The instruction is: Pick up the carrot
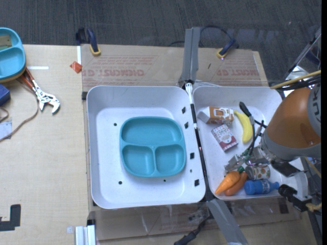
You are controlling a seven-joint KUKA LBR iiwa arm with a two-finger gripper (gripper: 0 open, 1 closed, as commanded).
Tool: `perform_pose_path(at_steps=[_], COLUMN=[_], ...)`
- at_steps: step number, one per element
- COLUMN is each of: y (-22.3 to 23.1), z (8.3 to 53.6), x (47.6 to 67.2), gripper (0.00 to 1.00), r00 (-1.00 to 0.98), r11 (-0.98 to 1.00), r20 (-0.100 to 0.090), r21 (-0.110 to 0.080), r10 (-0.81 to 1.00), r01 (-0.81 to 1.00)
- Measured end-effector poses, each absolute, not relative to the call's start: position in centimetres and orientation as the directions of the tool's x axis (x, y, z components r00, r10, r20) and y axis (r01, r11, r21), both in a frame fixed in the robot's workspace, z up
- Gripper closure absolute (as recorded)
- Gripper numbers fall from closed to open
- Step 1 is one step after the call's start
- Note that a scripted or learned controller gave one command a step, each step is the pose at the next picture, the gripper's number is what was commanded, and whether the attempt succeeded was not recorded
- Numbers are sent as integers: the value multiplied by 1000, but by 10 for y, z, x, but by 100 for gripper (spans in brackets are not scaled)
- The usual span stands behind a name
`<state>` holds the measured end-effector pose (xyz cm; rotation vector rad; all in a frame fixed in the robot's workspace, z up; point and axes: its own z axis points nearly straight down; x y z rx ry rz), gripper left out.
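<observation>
The carrot (230, 183) lies in the near part of the right bin (272, 97), its tip pointing toward the near-left corner, close against the bin's near wall. Crowded just beside it on the right sit a small can (258, 171) and a blue bottle (260, 188); a banana (246, 126), a red card-like packet (224, 137) and a small orange-and-white carton (220, 115) lie farther back. The left bin (97, 152) holds a teal divided tray (153, 146).

The gripper (240, 163) hangs low right over the carrot's thick end, its metal parts tangled visually with the can. The chief risk, as I judge it, is that the jaws close on the can or bottle instead, or pinch only the carrot's edge so it rolls away against the wall. The tapered, smooth shape may also let it slip out on lifting.

Whether the jaws stand open or closed cannot be told from this slanted view, nor whether they touch the carrot.
</observation>
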<state>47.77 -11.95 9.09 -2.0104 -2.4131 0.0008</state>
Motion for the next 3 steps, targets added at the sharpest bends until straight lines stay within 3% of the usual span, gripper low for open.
perform_pose_path(at_steps=[1,2,3], y=[-120,-121,-100], z=[99,99,90], x=[478,478,477], gripper=[100,0,0], r00=[-177,-177,-217], r11=[177,177,217], r20=[0,0,0], r21=[-1,-2,-2], r10=[984,984,976], r01=[984,984,976])
